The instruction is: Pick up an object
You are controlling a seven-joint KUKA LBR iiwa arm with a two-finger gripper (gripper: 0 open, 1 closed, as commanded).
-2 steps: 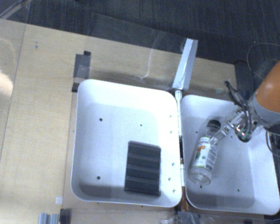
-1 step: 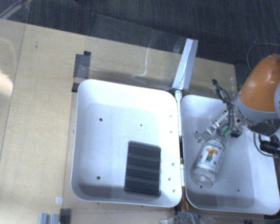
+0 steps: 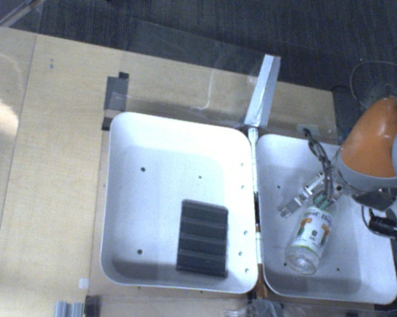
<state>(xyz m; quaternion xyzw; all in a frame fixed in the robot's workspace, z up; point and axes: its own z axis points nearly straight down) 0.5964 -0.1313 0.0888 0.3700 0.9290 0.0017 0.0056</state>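
The pick does not look finished. The arm (image 3: 387,148) reaches into the right bin (image 3: 378,286) from the right, and its gripper (image 3: 309,195) sits low at the upper end of a drink can (image 3: 310,238) that lies on its side on the bin floor. The metal fingers (image 3: 296,203) point down and to the left, just beside the can's top end, perhaps touching it. Whether they stand apart or together cannot be told from this slanted view, and nothing is seen between them, so no hold can be claimed. Judging by how the can rests flat on the white floor, closing on it and lifting are still to come.

Counted from largest to smallest: one bench (image 3: 33,189) of pale wood; two shallow white bins, the left bin (image 3: 133,152) and the right one, side by side; one grey arm with an orange band; one dark ribbed block (image 3: 203,237) lying in the lower middle of the left bin; one can in the right bin; one gripper.
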